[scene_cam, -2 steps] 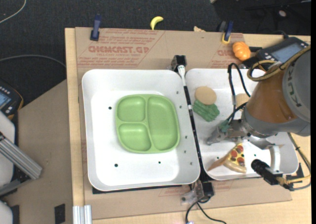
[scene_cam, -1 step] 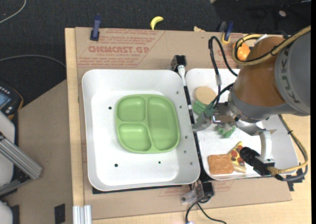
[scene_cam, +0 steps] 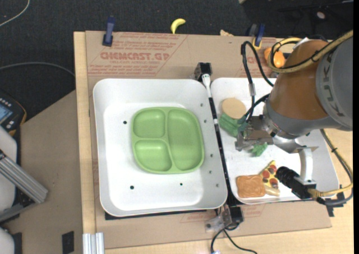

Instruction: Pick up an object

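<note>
In the right bin point(scene_cam: 331, 163) a green leafy toy point(scene_cam: 231, 126) lies partly hidden under the arm, a round tan cookie point(scene_cam: 233, 106) just behind it. Near the front wall, a toast slice point(scene_cam: 250, 186) touches a pizza wedge point(scene_cam: 270, 173).

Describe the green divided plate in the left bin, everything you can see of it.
The green divided plate is pale green, looks like moulded plastic, roughly square with rounded corners. Raised ridges split it into three compartments: two smaller ones on its left side, one above the other, and one long one on its right. It lies flat and right way up, turned slightly, near the middle of the left white bin, resting on the bin's floor. Nothing lies in it or touches it otherwise.
</note>
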### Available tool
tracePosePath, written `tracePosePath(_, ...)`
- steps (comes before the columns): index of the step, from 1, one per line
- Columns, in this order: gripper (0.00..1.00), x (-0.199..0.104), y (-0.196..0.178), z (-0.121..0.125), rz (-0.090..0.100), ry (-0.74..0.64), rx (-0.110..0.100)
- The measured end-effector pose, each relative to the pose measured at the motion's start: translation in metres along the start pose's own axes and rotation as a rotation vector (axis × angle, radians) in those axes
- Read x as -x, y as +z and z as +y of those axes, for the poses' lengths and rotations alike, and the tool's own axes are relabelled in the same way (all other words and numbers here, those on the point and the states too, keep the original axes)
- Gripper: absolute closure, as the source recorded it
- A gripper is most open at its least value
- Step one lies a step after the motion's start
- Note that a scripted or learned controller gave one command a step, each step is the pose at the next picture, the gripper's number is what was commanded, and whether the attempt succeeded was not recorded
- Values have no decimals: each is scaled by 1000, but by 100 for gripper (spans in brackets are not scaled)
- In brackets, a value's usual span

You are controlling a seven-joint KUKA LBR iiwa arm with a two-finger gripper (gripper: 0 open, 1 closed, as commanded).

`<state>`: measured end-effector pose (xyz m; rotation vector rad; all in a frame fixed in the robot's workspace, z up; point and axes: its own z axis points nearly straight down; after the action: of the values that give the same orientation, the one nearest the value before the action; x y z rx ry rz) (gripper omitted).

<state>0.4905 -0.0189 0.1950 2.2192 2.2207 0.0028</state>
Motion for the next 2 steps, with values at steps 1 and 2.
tracePosePath(1, 100, -78, 11, -12, 4, -7, -7)
tracePosePath(2, 100, -100, -163, -6, 6, -5, 17)
